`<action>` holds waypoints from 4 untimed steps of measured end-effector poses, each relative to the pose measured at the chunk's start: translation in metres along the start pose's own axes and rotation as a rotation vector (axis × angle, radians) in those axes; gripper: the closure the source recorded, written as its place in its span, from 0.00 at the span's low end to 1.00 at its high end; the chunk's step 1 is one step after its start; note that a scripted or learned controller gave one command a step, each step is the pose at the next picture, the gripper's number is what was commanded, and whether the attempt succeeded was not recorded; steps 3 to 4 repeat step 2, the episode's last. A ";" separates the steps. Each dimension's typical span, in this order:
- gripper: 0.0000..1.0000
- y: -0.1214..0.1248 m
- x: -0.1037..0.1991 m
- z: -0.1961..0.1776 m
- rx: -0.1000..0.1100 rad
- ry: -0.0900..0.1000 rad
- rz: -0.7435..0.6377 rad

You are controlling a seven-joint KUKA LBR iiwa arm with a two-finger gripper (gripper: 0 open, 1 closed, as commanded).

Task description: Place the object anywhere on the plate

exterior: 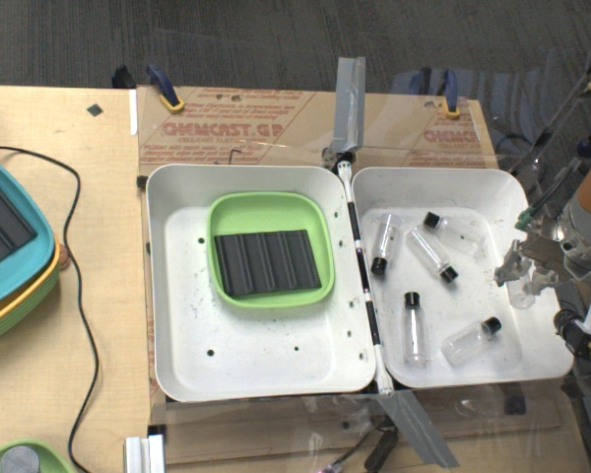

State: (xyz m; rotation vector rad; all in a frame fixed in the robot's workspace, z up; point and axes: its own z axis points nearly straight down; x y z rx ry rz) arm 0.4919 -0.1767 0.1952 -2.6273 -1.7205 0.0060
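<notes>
On the tabletop (59, 363) sit two white bins side by side. The left bin (177, 353) holds a green plate (320, 220) with a dark ribbed mat (266, 262) lying on it. The right bin (532, 363) holds several clear vials with black caps, lying scattered: one near its left wall (382, 242), one in the middle (433, 257), one toward the far side (449, 227), one nearer the front (413, 325), and one at the near right (470, 340). None of them touches the plate. The jaws (520, 276) hang over the right edge of the right bin, above its floor; whether they are open or closed cannot be told. A black cable (79, 294) runs across the tabletop on the left, beside stacked teal and green plates (39, 264).
</notes>
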 end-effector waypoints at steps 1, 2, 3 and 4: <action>0.00 0.000 0.000 0.000 0.000 0.000 0.000; 0.00 -0.009 -0.015 -0.071 -0.001 0.000 0.248; 0.00 -0.009 -0.015 -0.071 -0.001 0.000 0.248; 0.00 -0.009 -0.015 -0.071 -0.001 0.000 0.248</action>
